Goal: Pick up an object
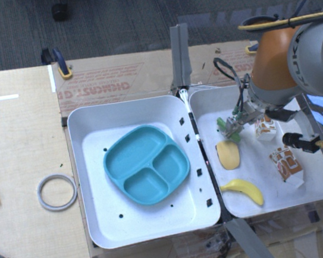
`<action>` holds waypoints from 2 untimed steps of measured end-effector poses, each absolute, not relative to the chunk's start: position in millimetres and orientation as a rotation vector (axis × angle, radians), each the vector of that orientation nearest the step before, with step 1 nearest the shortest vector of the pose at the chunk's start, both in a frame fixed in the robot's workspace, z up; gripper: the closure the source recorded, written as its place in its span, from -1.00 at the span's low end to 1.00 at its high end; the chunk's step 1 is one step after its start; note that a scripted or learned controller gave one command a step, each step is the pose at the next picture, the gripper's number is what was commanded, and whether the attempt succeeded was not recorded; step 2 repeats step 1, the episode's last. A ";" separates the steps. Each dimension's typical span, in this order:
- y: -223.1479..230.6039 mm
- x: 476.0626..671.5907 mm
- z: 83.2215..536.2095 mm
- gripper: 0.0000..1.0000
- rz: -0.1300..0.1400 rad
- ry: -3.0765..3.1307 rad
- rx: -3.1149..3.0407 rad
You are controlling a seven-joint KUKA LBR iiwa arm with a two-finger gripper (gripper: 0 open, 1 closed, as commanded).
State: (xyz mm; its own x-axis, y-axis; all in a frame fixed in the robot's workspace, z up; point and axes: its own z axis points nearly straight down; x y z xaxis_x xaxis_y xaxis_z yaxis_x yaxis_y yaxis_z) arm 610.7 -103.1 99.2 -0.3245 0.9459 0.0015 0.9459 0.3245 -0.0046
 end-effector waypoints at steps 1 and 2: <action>-55.0 630.1 189.9 1.00 0.005 -2.434 -1.982; -55.0 630.1 189.9 1.00 0.005 -2.434 -1.982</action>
